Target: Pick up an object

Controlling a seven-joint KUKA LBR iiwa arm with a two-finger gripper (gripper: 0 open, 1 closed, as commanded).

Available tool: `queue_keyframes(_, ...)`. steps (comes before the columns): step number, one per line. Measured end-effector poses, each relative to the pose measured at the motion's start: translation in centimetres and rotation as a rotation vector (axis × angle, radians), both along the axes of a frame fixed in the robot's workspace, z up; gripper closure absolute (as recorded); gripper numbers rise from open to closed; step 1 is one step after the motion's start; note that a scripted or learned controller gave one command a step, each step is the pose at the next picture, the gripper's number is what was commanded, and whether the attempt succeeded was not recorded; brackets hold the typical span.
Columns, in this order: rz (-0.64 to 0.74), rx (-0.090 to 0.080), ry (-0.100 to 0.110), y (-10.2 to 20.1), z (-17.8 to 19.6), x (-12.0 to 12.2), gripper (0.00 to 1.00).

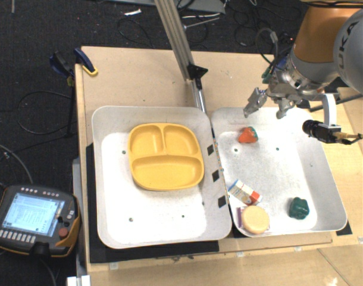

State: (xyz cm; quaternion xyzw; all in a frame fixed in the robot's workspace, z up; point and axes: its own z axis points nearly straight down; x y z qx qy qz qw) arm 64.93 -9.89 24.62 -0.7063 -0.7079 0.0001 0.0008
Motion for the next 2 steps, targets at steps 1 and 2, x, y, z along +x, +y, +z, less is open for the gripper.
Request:
queue_keyframes(1,0.000,0.000,0.000,0.0,0.0,0.0,0.00)
queue_keyframes(2,0.001,-0.001,0.005,0.4,-6.4,0.2,0.00)
